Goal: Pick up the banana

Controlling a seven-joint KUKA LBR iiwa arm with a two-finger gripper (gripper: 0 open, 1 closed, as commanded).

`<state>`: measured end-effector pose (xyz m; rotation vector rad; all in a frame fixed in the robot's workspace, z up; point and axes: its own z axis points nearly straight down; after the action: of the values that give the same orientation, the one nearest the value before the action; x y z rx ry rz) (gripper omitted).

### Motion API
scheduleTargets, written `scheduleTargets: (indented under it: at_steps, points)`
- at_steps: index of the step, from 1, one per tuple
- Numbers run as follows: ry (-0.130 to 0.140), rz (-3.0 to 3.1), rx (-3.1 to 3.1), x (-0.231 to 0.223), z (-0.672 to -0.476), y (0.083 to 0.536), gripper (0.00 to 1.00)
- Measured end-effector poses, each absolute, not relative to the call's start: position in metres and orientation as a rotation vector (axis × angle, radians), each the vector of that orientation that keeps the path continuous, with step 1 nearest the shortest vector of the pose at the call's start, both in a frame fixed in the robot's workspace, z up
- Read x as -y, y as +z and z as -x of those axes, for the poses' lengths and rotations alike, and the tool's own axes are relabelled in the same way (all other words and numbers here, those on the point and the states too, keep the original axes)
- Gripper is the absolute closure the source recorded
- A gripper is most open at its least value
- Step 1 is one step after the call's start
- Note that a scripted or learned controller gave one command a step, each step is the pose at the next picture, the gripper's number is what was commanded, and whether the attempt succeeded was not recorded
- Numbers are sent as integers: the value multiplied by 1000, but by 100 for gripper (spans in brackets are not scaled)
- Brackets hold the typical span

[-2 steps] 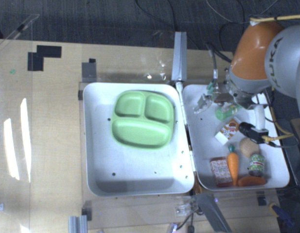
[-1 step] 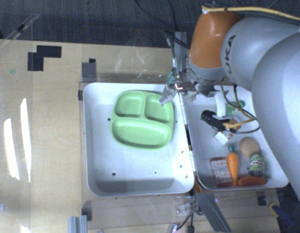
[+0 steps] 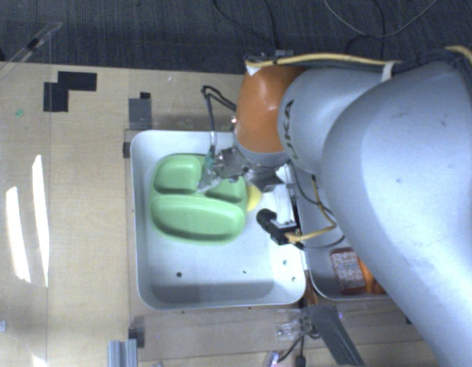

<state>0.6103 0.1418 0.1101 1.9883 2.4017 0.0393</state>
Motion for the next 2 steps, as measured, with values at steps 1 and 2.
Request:
scheduleTargets:
  at_steps: [1,2]
  points:
    - [48,-1901,-2475,-127,-571,102,0]
    - [71,-2079,-2334,-125,-565,101,0]
